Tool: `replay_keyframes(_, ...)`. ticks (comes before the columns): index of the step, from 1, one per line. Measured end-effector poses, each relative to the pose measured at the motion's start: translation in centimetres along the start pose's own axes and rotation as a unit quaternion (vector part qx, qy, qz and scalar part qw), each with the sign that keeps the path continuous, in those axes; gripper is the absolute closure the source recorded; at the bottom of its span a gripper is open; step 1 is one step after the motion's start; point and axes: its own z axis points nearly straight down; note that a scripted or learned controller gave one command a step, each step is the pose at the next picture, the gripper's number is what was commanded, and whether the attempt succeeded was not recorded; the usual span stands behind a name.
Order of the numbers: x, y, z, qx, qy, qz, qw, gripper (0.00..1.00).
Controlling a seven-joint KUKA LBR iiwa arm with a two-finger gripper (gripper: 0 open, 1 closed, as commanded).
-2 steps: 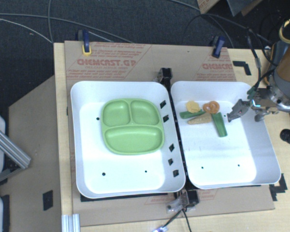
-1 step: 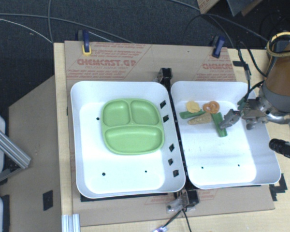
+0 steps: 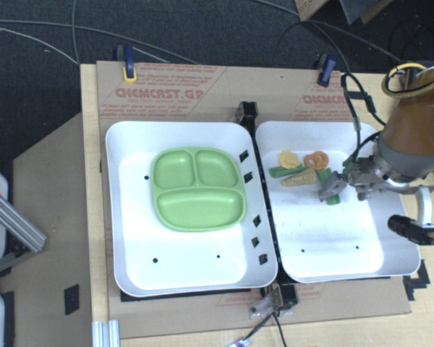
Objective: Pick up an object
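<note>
Green divided plate (image 3: 198,198) (pale shade); white bins (image 3: 130,251); orange, yellow, green toy foods (image 3: 304,169).

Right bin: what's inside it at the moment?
The right bin holds a small cluster of toy food: yellow, orange, tan and green pieces. The gripper sits at the cluster's right, covering part of a green piece.

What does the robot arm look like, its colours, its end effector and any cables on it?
The arm has a broad orange band over a grey wrist section. Black cables loop along its left side, with a yellow coil near the top. The end effector is small, dark grey metal, with a white bracket and black fitting beside the wrist.
</note>
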Motion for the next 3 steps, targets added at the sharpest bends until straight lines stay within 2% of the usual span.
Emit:
replay_keyframes(1, 0.0, 0.1, -1.4, -0.003, -0.001, 0.000, 1.0000, 1.00)
replay_keyframes(2, -0.2, -0.3, -7.7, -0.006, -0.002, 0.000, 1.0000, 1.00)
replay_keyframes(3, -0.2, -0.3, -6.5, -0.002, -0.001, 0.000, 1.0000, 1.00)
